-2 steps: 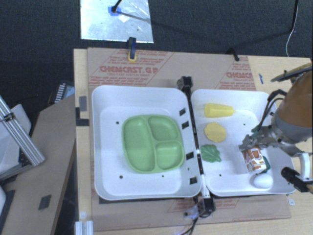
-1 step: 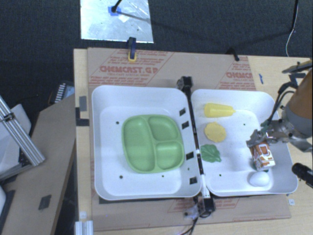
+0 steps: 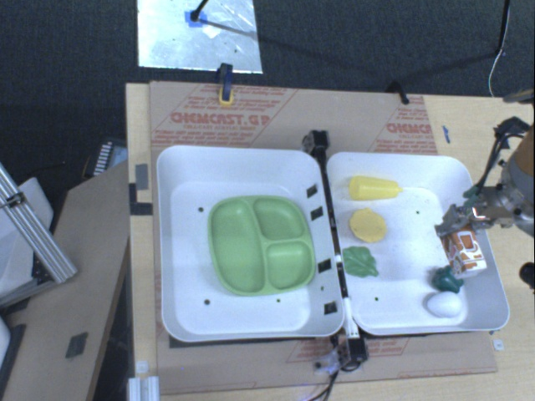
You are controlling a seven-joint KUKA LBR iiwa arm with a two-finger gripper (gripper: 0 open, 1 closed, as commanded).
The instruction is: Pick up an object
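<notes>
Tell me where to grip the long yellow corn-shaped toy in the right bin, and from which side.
Grip the long yellow corn-shaped toy across its narrow middle, coming straight down from above. It lies flat with its length running left to right and stands apart from the round yellow piece below it, so fingers probably fit on either long side. The right bin's back wall is close.

Two white bins (image 3: 242, 161), one green tray (image 3: 259, 245), six small items (image 3: 368, 224) (all in the right-hand bin).

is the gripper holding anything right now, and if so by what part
It cannot be told. The gripper sits right over the upper end of the small orange-and-white carton in the right white bin, but a grip is not visible.
</notes>
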